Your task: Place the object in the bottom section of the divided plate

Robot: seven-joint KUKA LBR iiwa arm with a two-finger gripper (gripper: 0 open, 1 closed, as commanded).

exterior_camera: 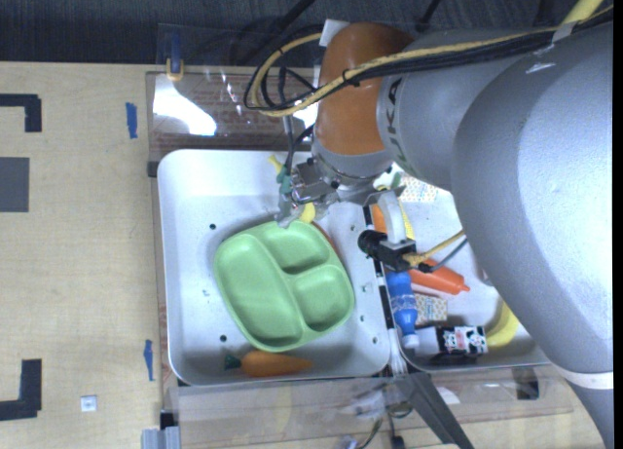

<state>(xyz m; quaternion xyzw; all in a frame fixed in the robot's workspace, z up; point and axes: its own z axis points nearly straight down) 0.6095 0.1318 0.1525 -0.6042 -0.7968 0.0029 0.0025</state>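
Arm (506, 135) comes in from the right, filling the upper right of the frame, orange band (355, 87) at top centre. Gripper (300, 202) sits just above the top edge of the green divided plate (282, 286), which lies in the left bin (185, 243). Something yellow shows at the fingertips; can't tell whether it's clamped or whether the hand is released or clenched. Plate sections look bare. Carrot (273, 363) lies in the left bin below the plate, touching its lower rim. Right bin (467, 355), lower right: blue-labelled bottle (402, 306), orange piece (443, 281), black-and-white toy (462, 340).
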